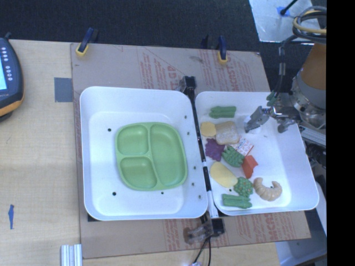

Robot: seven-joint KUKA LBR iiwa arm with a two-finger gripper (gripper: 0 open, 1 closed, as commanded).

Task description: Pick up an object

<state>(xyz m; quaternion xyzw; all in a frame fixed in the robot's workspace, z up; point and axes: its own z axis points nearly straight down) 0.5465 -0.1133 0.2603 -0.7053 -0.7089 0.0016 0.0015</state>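
Bright even overhead light, soft shadows, slightly soft focus, mild glare on white bins (94, 148)

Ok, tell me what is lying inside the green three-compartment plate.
The green three-compartment plate shows nothing in its compartments, only bare green surface. It hides the left white bin's floor beneath it.

Hand (265, 121) over toy-food bin (288, 165)

You see a wooden bench (39, 165) carrying a brown cardboard sheet (150, 68) clamped at its far edge; two white bins (91, 148) sit side by side on it, a handheld pendant (8, 76) far left.
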